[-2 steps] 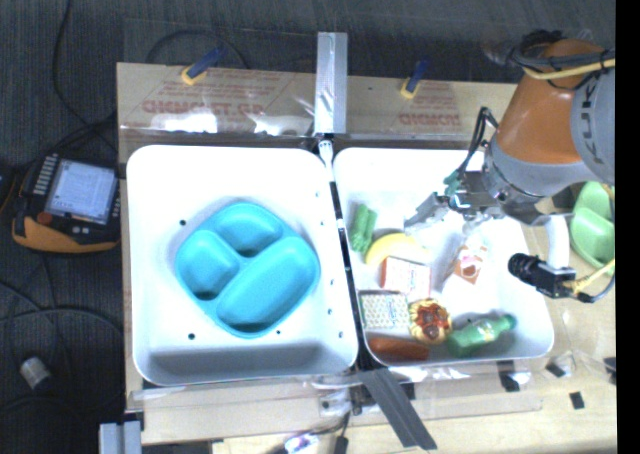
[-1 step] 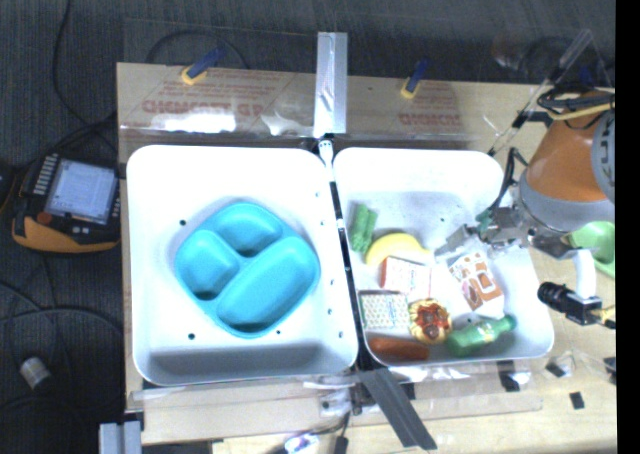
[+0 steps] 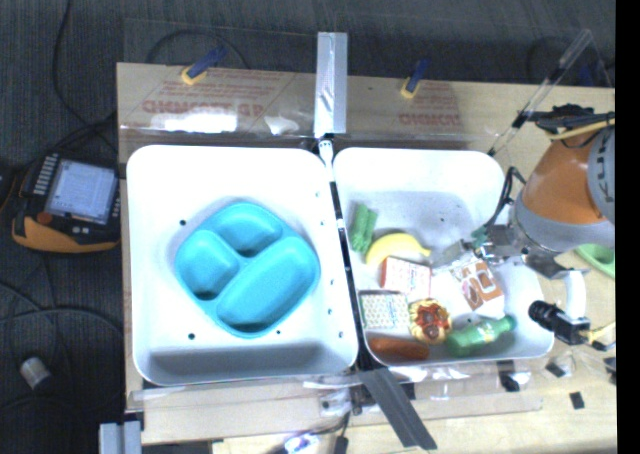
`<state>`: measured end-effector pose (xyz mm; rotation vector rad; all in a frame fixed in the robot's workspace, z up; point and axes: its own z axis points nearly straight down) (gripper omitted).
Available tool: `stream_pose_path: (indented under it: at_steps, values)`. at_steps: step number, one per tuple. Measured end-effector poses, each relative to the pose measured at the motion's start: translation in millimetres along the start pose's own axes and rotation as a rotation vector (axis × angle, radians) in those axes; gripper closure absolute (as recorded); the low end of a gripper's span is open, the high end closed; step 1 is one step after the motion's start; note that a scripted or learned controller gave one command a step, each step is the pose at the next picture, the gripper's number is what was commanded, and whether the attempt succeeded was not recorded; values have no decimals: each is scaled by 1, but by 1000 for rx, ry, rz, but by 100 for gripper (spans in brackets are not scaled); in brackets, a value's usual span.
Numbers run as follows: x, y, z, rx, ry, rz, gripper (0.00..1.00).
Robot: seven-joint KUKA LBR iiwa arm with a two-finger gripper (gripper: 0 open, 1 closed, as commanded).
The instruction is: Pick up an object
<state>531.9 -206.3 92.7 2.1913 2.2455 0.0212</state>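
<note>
- Two white bins sit side by side on the worktop (image 3: pixel 250 107): the left bin (image 3: pixel 150 242) holds a blue divided tray (image 3: pixel 247 267).
- Right bin (image 3: pixel 420 167) holds a banana (image 3: pixel 395 244), green bottle (image 3: pixel 478 334), green pepper (image 3: pixel 361 225) and small packets (image 3: pixel 405 275).
- Tool (image 3: pixel 478 242) hangs low over the right bin beside a snack packet (image 3: pixel 478 285); whether its fingers are spread cannot be told.
</note>
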Motion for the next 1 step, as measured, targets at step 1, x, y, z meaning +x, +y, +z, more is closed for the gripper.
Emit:
stream_pose_path:
  at_steps: [1]
  values:
    - [-1, 0, -7, -3, -4, 2, 100]
